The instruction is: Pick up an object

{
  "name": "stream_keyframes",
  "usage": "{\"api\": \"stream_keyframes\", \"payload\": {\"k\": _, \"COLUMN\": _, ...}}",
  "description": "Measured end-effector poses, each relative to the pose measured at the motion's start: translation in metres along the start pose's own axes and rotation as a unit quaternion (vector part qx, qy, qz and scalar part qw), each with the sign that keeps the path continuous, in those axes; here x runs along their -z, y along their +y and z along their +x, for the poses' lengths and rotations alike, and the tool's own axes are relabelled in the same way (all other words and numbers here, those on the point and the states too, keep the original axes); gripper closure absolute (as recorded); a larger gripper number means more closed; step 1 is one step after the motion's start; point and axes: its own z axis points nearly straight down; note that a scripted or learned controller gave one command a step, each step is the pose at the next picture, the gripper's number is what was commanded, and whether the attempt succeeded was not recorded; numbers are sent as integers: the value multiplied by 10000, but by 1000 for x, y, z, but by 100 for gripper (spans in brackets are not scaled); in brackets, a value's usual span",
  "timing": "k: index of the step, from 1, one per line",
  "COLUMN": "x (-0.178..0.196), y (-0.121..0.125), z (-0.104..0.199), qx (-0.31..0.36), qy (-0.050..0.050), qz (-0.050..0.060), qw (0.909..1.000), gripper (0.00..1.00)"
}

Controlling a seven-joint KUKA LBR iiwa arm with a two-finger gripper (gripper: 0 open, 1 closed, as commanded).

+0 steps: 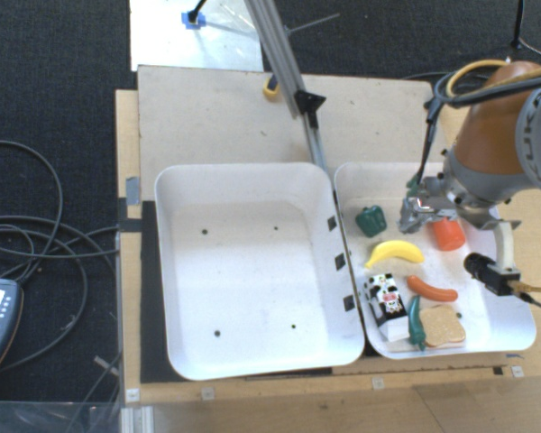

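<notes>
In the right bin point(523, 336), nearest first, bread slice point(444, 328), sausage point(431, 289), banana point(395, 253) & green pepper point(371, 220) are seen; banana is judged light, stiff, smooth, best pinched mid-curve; gripper point(421, 213) state can't be told.

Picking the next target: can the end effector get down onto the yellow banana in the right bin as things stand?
Probably yes. The banana lies uncovered on the right bin floor, apart from the green pepper and cow-print box, just beside the end effector.
</notes>
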Motion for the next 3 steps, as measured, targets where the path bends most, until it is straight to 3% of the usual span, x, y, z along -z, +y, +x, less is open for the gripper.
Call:
{"api": "stream_keyframes", "payload": {"k": 1, "x": 14, "y": 1, "z": 0, "qx": 3, "qy": 3, "qz": 13, "qw": 10000, "gripper": 100}}
{"api": "stream_keyframes", "payload": {"k": 3, "x": 18, "y": 25, "z": 99, "qx": 41, "qy": 17, "qz": 18, "qw": 10000, "gripper": 100}}
